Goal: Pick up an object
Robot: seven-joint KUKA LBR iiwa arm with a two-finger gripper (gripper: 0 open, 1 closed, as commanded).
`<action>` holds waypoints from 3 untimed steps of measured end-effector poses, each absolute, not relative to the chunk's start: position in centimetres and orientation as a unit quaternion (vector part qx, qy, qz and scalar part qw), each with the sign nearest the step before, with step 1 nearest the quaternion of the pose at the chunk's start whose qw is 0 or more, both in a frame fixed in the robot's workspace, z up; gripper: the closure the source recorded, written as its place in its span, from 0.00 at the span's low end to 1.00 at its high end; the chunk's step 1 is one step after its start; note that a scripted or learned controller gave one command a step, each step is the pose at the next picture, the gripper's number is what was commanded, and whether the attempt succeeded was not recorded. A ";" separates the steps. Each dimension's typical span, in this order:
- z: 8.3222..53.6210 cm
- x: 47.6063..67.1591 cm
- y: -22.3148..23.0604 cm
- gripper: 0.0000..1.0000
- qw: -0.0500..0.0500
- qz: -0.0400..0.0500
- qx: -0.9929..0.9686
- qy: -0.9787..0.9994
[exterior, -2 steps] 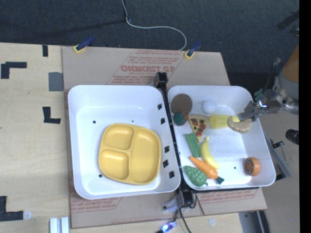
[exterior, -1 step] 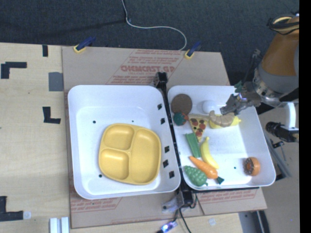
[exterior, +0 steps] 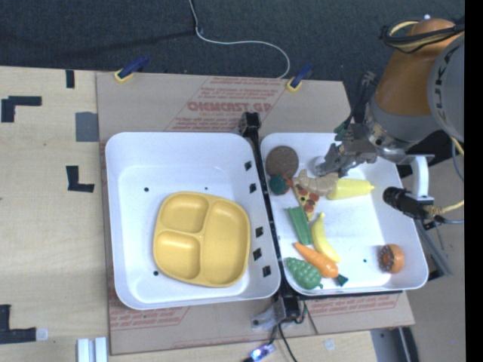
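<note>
The right bin [exterior: 392, 217] holds several toy foods: a brown cookie [exterior: 282, 159], a pizza slice [exterior: 306, 198], a green pod [exterior: 299, 222], a banana [exterior: 323, 237], a carrot [exterior: 318, 259], a green bumpy fruit [exterior: 303, 273], a pale yellow piece [exterior: 349, 189] and a round burger-like item [exterior: 390, 258]. My gripper [exterior: 326, 167] hangs low over the bin's upper middle, just above a small beige toy [exterior: 311, 183] and left of the yellow piece. Nothing is seen held between its fingers.
The left bin [exterior: 128, 164] carries a yellow divided plate [exterior: 201, 237]. A black divider clip [exterior: 250, 123] sits between the bins. A white cable [exterior: 226, 40] runs across the dark floor behind. The arm's black side fitting [exterior: 404, 199] overhangs the right bin's right rim.
</note>
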State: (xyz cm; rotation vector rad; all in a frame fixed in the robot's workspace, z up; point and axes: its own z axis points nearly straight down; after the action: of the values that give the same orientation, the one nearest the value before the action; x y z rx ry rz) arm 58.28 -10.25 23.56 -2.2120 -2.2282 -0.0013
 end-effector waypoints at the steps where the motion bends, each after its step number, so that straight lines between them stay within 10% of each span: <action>1: 22.3 58.9 -4.6 1.00 0.002 0.000 -0.705 -0.710; 3: 21.8 62.3 5.6 1.00 0.001 0.000 -0.704 -0.710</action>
State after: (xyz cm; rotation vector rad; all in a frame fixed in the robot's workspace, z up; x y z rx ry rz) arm 62.32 5.58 21.75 -2.2120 -2.2284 0.0002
